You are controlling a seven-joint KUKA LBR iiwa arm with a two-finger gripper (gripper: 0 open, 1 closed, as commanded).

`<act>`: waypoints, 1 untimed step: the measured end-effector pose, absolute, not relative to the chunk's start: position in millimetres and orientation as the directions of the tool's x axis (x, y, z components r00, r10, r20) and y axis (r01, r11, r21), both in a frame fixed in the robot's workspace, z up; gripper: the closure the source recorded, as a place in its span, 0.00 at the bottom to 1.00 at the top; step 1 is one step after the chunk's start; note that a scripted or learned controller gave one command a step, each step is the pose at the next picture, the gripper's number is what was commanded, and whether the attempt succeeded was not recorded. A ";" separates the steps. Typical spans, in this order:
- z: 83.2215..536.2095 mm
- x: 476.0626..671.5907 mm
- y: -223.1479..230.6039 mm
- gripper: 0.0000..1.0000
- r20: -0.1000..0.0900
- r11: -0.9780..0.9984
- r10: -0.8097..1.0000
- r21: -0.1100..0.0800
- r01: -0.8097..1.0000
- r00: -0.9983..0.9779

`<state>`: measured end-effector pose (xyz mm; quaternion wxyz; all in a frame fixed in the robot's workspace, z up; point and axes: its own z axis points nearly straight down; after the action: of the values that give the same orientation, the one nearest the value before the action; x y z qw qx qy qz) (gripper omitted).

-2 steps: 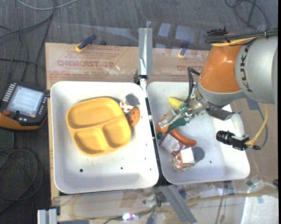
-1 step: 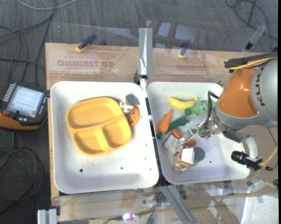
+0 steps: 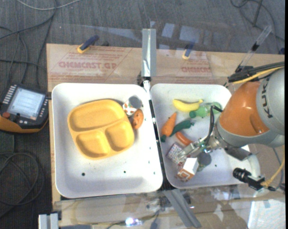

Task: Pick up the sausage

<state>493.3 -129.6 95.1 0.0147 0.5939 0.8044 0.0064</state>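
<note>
You can see the claw (image 3: 190, 149) low in the right bin (image 3: 220, 90), just beside the reddish sausage (image 3: 183, 138) but not lifting it; I cannot tell its state, so the pick remains undone.

Single fixed camera above the bench (image 3: 58, 56), looking down at a slant (both bins (image 3: 62, 175) visible); arm (image 3: 251, 116) enters right.

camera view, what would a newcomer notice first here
First the big yellow divided tray lying in the left bin. Next the arm's orange band over the right bin, where a banana, a carrot and the reddish sausage lie close together.
</note>
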 end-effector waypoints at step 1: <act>94.5 568.8 -106.8 0.00 -0.012 0.242 0.970 0.019 0.970 -0.241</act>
<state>568.8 -106.8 94.5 0.0104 0.6158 0.7878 0.0037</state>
